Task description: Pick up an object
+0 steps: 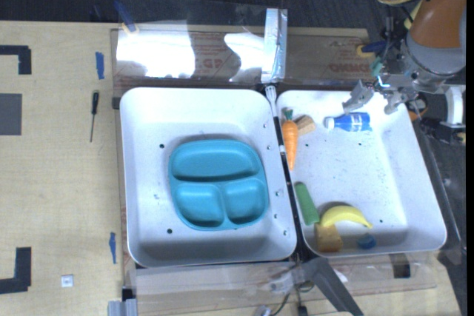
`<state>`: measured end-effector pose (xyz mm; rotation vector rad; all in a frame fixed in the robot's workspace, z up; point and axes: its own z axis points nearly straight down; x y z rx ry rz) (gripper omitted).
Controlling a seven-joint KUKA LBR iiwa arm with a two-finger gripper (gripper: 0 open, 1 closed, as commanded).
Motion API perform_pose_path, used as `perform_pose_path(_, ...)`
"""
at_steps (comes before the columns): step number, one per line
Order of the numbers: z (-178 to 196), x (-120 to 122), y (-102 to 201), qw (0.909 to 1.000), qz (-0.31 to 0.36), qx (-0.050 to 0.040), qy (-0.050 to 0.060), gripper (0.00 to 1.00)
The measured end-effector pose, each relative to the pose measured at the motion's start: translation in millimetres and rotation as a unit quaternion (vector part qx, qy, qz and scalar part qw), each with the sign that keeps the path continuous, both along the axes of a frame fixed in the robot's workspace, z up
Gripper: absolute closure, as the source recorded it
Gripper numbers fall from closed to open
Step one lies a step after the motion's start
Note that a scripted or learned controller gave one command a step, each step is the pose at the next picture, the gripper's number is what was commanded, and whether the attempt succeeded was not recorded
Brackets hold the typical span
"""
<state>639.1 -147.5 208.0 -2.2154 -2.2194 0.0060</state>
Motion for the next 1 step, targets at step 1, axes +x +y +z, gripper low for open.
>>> perform_pose_path(1,-68.6,24.9,-26.8,0.9999,-0.017,-0.0002,0.002,0.0)
